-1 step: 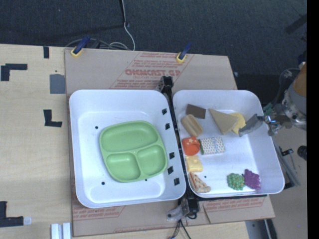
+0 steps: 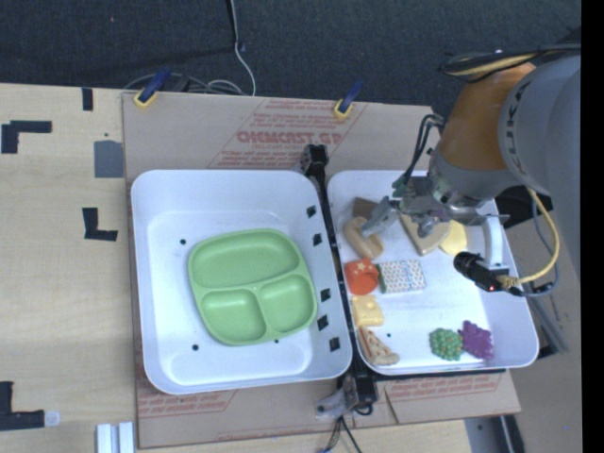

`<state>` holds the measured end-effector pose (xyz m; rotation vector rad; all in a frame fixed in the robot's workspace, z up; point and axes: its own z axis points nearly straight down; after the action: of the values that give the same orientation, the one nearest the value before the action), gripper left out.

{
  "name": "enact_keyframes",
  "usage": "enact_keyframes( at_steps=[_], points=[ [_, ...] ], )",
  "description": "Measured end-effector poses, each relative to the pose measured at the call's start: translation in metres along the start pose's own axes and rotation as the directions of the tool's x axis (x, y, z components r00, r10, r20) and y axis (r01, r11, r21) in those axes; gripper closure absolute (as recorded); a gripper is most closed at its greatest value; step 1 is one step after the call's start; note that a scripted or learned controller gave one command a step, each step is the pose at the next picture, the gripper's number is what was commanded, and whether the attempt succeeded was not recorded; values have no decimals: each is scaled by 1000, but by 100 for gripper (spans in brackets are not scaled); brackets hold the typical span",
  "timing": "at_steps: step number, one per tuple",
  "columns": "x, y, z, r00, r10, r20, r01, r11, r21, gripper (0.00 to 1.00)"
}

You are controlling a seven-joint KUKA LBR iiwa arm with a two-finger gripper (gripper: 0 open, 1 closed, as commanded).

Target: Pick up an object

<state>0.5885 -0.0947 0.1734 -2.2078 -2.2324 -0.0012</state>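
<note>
The right bin (image 2: 510, 295) holds several toy foods. A tan bread piece (image 2: 362, 239) lies at its upper left and a tan wedge (image 2: 426, 238) sits beside a yellow piece (image 2: 456, 237). Below them are a red tomato (image 2: 360, 276), a patterned white block (image 2: 401, 275), an orange-yellow piece (image 2: 368, 311), a waffle-like slice (image 2: 379, 347), green broccoli (image 2: 446, 343) and purple grapes (image 2: 477, 340). My gripper (image 2: 404, 219) hangs low over the bin's upper part and is open. One of its fingers (image 2: 378, 218) is by the bread and the other is over the wedge, with nothing between them.
The left bin (image 2: 160, 206) holds a green divided plate (image 2: 250, 286). A black divider (image 2: 326, 253) runs between the bins. The grey arm with its orange band (image 2: 481, 125) and a black cable (image 2: 486, 274) overhang the right bin's upper right.
</note>
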Motion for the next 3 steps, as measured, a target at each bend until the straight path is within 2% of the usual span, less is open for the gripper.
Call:
enact_keyframes(
  at_steps=[1,3],
  points=[
    [-4,42,94,1000,7,3,-7,1000,0,0],
    [-3,79,89,1000,8,4,-8,1000,5,0]
  ],
)
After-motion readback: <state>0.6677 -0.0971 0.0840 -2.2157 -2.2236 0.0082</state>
